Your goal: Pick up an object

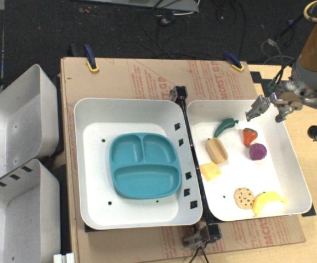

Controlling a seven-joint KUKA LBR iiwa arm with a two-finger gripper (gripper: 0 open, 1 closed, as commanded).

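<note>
white right bin [295, 163] holds a strawberry [249, 136], plum [258, 152], cookie [243, 197] and banana [268, 201]; the gripper [268, 109] hovers wide and holding nothing over its far rim, near the strawberry.

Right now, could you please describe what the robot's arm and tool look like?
The arm shows an orange-tan segment above a grey metallic wrist. The tool is grey metal, with two slim fingers. Dark cables run beside the wrist.
</note>
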